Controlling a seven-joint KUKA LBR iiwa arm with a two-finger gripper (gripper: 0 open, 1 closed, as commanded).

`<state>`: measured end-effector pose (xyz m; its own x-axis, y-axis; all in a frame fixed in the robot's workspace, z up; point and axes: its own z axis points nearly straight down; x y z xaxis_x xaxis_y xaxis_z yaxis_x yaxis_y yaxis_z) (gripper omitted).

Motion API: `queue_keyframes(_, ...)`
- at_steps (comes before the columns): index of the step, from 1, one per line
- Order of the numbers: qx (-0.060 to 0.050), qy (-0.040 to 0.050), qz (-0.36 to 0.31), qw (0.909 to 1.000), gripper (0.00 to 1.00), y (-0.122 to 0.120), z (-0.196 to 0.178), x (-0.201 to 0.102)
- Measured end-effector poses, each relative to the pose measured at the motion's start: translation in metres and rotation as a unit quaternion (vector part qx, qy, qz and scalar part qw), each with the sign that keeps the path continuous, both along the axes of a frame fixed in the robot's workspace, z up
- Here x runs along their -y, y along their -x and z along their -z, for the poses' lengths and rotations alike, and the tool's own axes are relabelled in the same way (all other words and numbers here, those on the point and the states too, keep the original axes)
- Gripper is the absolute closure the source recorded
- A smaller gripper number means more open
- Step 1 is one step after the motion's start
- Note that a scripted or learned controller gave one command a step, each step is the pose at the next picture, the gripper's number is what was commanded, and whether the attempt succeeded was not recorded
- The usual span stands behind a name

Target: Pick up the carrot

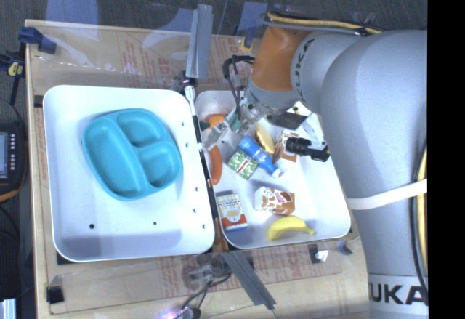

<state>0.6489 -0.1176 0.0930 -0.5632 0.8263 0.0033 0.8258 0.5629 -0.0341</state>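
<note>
1. Where my arm reaches in from the right, my gripper hangs low over the far left part of the right bin, just beside the carrot; I cannot tell how it is set.
2. The carrot lies in the right bin, flat along its left wall: a slim, smooth orange stick, lengthwise to the wall, nothing gripping it.
3. A second rounded orange piece sits just beyond the carrot's far end, near the gripper.
4. The same bin holds a green carton and a blue packet, touching each other near the middle.
5. A small box with an orange base lies near the front left corner, printed and flat-sided.
6. A brown and white pouch lies beside it, crumpled and soft-looking.
7. A banana, yellow and curved, rests against the front wall.
8. A yellowish oval piece and a brown and white pack lie toward the right, under my wrist.
9. The left bin is shallow, white and smooth with rounded corners; it holds a blue plate, glossy plastic with three compartments.
10. Both bins sit side by side on the pale wooden tabletop.
</note>
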Motion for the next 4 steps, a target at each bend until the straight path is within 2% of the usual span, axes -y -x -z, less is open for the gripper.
queue_keyframes(1,0.009,0.0046,-0.002,0.9999,1.00,-0.003,-0.012,0.003)
queue_keyframes(2,0.016,-0.0071,0.000,0.9999,1.00,-0.008,0.000,0.033)
queue_keyframes(3,0.016,-0.0074,-0.001,0.9998,0.00,-0.009,0.000,0.033)
queue_keyframes(4,0.017,-0.0060,-0.054,0.9984,0.00,0.073,-0.002,0.022)
